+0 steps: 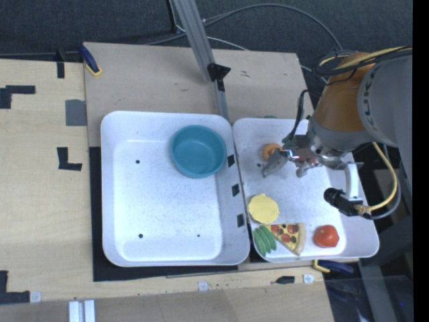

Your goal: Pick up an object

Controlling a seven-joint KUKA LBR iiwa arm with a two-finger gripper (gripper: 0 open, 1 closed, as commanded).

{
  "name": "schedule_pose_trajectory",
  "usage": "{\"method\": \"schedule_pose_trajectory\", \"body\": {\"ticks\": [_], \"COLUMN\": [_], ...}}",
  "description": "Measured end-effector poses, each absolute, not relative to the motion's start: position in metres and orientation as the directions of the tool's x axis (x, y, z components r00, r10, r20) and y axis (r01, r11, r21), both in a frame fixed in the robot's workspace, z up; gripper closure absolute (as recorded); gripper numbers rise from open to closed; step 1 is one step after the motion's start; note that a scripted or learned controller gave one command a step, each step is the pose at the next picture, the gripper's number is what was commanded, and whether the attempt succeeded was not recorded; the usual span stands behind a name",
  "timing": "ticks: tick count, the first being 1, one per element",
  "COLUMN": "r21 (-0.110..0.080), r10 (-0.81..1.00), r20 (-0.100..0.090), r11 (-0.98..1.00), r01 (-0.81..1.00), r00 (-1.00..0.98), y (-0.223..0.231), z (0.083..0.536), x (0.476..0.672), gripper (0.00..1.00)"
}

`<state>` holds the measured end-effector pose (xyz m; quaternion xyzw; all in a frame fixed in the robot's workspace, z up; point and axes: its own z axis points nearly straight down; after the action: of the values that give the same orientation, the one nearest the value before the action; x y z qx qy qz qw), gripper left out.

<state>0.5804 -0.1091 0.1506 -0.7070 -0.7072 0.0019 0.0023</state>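
1. On the tan counter, the left shallow white plastic bin has a speckled matte floor and holds one round blue bowl with a smooth rim, sitting near the bin's back right corner.
2. The right white bin holds the candidates for the pick: a small orange toy piece towards the back, a rounded yellow toy further forward, and along the front a green ribbed vegetable toy, a flat pizza-slice toy and a glossy red tomato-like toy.
3. The claw hangs over the right bin just beside the orange piece, its two grey fingers spread apart with nothing visibly between them.
4. Risk, as I judge it: the orange piece lies at the left fingertip rather than centred, so closing could nudge it aside and grip air.
5. The piece looks small and smooth, so it may squirt out under pressure; the nearby bin wall could also catch a finger.
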Motion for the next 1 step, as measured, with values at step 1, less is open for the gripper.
{"method": "schedule_pose_trajectory", "body": {"ticks": [1], "r21": [-0.004], "r10": [1.0], "r20": [0.0], "r11": [0.0], "r01": [1.0], "r00": [0.0], "y": [-0.1156], "z": [0.0908], "x": [0.5802], "gripper": [0.0]}}
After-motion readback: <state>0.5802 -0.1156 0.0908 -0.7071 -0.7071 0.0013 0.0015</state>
